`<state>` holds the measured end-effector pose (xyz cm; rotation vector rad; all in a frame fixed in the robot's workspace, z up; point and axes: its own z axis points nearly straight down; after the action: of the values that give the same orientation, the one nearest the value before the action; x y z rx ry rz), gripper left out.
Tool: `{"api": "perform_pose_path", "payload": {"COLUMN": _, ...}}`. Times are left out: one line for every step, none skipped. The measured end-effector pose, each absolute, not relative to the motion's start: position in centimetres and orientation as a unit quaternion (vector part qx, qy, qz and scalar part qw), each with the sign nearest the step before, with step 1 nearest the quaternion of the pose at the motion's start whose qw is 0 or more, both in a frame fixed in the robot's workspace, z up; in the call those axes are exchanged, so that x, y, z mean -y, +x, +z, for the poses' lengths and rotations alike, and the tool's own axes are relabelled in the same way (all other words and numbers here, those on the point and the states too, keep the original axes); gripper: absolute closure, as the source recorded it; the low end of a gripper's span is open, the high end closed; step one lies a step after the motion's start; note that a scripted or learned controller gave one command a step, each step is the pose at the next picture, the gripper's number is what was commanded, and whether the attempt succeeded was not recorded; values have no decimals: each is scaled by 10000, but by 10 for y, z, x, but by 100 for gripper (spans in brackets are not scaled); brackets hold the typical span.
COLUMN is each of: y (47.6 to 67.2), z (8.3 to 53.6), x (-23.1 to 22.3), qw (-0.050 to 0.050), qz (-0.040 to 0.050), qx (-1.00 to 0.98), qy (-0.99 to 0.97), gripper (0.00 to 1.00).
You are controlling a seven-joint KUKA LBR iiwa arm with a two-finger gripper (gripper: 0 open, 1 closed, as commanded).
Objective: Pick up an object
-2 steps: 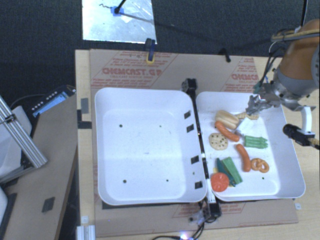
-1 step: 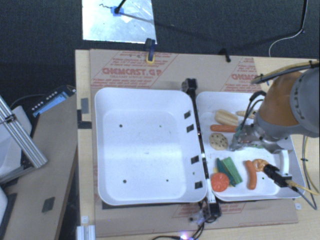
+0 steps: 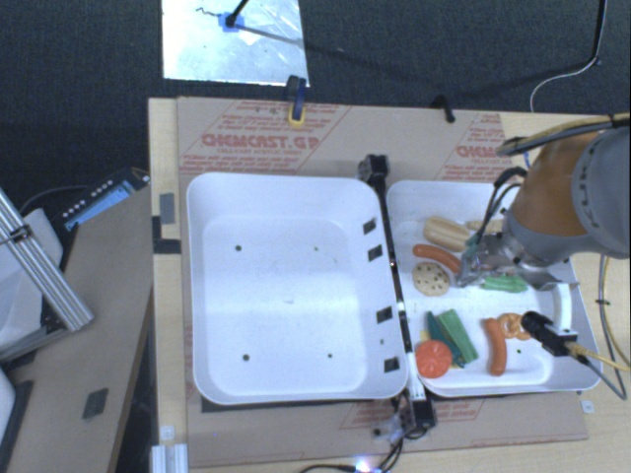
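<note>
My gripper (image 3: 465, 272) is down inside the right bin (image 3: 562, 374), near its middle. It hangs right beside a round tan cookie (image 3: 430, 280) and a red sausage (image 3: 435, 255). A green pod-like piece (image 3: 505, 285) lies just to the gripper's right. A pale bread roll (image 3: 446, 231) lies at the back of the bin. Toward the front are a green block (image 3: 455, 332), a red tomato (image 3: 434, 359) and an orange sausage-shaped piece (image 3: 498, 341). I see nothing lifted off the bin floor.
The left bin (image 3: 212, 294) stands beside the right one, with a black hinged divider (image 3: 389, 264) between them. Both rest on a cardboard sheet (image 3: 266, 136). A yellow clamp (image 3: 296, 101) sits at the cardboard's back edge.
</note>
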<state>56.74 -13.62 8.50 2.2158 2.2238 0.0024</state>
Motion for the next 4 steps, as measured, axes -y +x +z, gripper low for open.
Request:
{"api": "perform_pose_path", "payload": {"y": 582, "z": 85, "x": 121, "qw": 12, "qz": 9, "qx": -7087, "qy": 7055, "gripper": 100}}
{"api": "perform_pose_path", "payload": {"y": 666, "z": 193, "x": 70, "qw": 67, "qz": 62, "qx": -7112, "qy": 7029, "gripper": 100}}
{"api": "perform_pose_path", "payload": {"y": 665, "z": 329, "x": 47, "qw": 64, "qz": 61, "qx": -7099, "qy": 7043, "gripper": 100}}
{"api": "perform_pose_path", "payload": {"y": 669, "z": 336, "x": -13, "qw": 10, "qz": 18, "qx": -7101, "qy": 7041, "gripper": 100}}
